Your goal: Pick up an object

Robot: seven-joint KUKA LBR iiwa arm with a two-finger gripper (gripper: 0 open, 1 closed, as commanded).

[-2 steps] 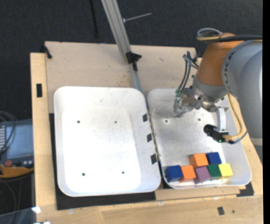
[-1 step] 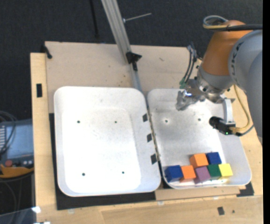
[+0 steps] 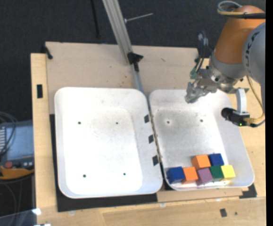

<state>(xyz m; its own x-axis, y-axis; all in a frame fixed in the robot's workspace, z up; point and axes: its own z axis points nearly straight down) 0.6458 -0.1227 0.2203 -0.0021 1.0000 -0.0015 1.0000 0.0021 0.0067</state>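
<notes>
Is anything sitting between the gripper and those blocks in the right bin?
Nothing visible. The gripper hangs over the far end of the right bin; the cluster of blocks sits at the near edge, with bare bin floor between them.

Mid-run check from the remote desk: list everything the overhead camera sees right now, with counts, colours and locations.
Shallow white plastic bins: 2, white, side by side on the bench; left bin, right bin.
Small cubes: 7, clustered at the near edge of the right bin; two blue, two orange, one purple, one green, one yellow.
Wooden bench top: 1, tan, under both bins.
Metal pole: 1, silver, slanting down to the gap between the bins.
Handheld controller: 1, grey and orange, far left, off the bench.
Robot arm: 1, grey with orange band, entering from the right.
Gripper: 1, over the far edge of the right bin, away from the cubes.
</notes>
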